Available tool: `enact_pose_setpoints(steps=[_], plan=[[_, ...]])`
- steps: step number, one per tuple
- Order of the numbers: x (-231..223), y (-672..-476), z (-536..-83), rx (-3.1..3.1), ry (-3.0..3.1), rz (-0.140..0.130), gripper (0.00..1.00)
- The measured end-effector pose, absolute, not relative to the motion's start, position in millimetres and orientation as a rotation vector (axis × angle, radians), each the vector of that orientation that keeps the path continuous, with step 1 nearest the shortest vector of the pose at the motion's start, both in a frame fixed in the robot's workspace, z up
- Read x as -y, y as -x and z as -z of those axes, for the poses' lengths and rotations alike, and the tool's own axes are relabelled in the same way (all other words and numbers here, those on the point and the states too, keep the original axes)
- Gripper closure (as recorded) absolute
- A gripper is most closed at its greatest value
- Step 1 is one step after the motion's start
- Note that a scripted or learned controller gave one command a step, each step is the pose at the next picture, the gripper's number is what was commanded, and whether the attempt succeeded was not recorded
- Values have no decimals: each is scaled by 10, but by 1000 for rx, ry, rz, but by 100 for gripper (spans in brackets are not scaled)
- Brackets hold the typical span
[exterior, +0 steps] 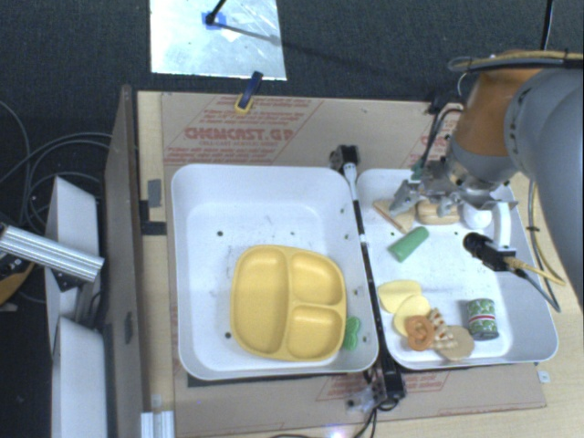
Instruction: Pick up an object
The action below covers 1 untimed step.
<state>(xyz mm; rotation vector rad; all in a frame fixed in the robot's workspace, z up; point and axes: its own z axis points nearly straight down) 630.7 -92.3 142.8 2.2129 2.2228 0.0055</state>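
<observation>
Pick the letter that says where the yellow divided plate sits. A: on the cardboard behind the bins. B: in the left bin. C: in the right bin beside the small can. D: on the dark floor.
B: the yellow divided plate lies in the left bin, while the small can stands in the right bin.

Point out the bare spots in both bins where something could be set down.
Left bin: bare floor behind and left of the yellow divided plate. Right bin: an open patch between the green cylinder and the small can. Crowded: far end under the claw, and the near corner's toy food.
</observation>
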Motion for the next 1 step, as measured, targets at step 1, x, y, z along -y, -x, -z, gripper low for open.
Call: enact_pose_setpoints(steps=[1], plan=[[1138, -5709, -819, -2221, -2227, 3, 0]])
